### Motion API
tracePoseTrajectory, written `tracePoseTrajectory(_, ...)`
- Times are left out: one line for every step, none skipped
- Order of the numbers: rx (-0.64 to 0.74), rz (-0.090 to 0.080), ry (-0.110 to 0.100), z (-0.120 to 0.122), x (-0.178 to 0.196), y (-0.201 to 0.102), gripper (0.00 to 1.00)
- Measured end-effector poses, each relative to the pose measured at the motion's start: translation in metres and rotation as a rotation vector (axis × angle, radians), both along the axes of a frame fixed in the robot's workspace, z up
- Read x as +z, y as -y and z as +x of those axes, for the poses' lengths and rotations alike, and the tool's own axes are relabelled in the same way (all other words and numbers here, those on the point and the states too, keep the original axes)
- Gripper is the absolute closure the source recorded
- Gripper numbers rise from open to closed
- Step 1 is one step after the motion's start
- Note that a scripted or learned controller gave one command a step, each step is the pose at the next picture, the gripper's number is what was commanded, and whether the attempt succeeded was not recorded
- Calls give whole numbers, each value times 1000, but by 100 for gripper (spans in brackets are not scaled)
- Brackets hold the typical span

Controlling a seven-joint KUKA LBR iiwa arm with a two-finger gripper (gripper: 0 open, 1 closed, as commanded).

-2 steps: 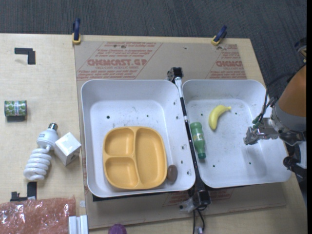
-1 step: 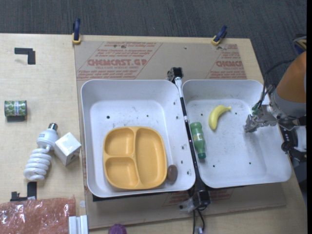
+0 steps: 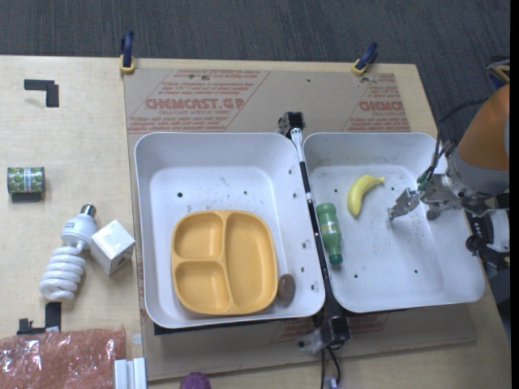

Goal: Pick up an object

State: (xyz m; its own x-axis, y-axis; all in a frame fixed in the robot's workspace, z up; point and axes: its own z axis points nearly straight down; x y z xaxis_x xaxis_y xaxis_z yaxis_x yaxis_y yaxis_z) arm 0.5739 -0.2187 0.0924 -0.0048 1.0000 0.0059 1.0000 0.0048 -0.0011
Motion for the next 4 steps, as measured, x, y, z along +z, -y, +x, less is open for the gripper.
tracePoseTrajectory(1, -6, 3, 0, 10, 2, 100)
tracePoseTrajectory(-2, -8, 3, 42, 1, 4, 100)
tracePoseTrajectory(0, 0, 1, 42, 0, 0, 0)
tracePoseTrajectory(-7, -6, 1, -36, 0, -35, 0)
